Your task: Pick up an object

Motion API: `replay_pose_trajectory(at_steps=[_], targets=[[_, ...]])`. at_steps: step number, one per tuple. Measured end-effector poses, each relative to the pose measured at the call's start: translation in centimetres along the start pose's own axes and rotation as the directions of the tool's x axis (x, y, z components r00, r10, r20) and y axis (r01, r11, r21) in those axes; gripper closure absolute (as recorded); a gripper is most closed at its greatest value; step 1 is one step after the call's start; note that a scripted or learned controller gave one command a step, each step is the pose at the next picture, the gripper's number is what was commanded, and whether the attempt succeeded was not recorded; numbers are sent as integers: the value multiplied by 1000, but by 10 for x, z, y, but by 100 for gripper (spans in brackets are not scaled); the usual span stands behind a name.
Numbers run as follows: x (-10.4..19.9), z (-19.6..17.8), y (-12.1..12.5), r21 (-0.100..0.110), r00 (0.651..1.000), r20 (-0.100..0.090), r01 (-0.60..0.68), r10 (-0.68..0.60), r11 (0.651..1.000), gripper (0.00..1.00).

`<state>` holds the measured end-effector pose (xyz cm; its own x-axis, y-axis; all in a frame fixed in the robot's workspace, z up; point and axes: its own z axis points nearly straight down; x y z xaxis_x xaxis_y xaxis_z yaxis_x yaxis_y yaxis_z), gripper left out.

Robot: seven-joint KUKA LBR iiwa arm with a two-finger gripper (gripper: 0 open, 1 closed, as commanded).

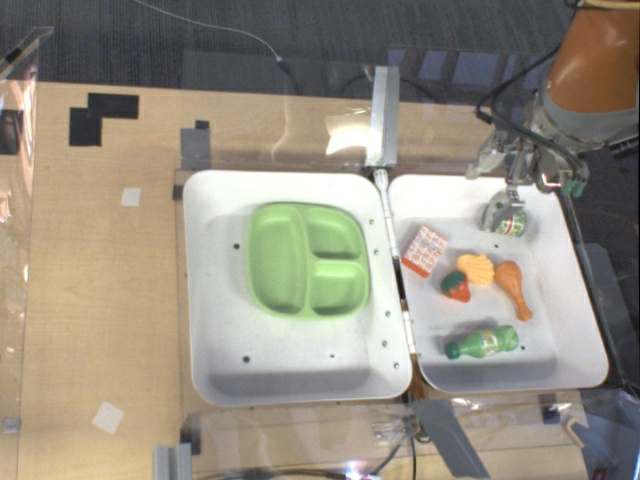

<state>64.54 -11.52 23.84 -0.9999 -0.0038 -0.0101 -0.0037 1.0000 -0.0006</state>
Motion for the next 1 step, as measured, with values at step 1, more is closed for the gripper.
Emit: replay_pose_trajectory(at_steps=[1], targets=[[81, 143, -7, -1, 989, -4, 147, -147, 989, 0]])
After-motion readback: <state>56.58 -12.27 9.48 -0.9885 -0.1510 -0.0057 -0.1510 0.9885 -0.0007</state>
